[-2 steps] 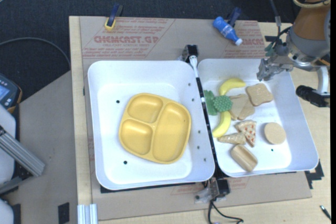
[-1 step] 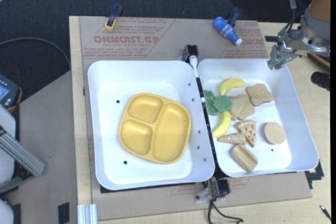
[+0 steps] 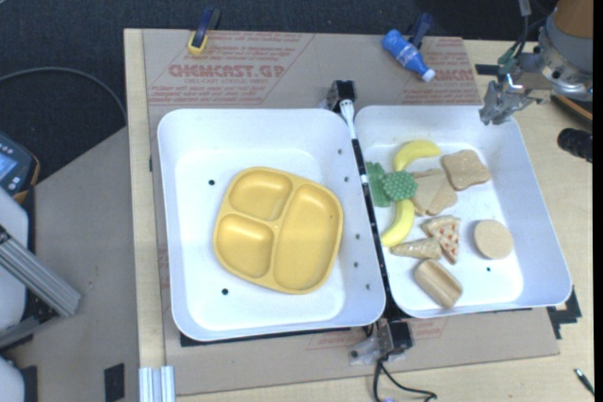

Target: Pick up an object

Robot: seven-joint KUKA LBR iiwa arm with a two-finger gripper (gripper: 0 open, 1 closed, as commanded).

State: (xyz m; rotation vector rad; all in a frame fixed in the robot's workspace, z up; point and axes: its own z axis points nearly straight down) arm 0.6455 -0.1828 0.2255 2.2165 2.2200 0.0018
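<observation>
I count two shallow white plastic bins on my bench, side by side. The left bin [image 3: 184,202] holds one thing: a yellow plastic tray with three compartments [image 3: 278,229], lying flat near its middle. The right bin [image 3: 537,202] holds the toy food, clustered together: two yellow bananas, one [image 3: 415,152] near the top and one [image 3: 400,223] lower down, one green leafy piece [image 3: 389,186] between them, two tan bread slices [image 3: 465,169] and [image 3: 434,195], one pizza wedge [image 3: 443,237], one round beige biscuit [image 3: 493,239], one pale elongated piece [image 3: 415,249] and one brown loaf-shaped block [image 3: 439,282]. My metal two-finger gripper [image 3: 494,111] hangs at the right bin's upper right corner, over the rim, apart from the food. I cannot tell how far its claw is spread; nothing shows between it.
</observation>
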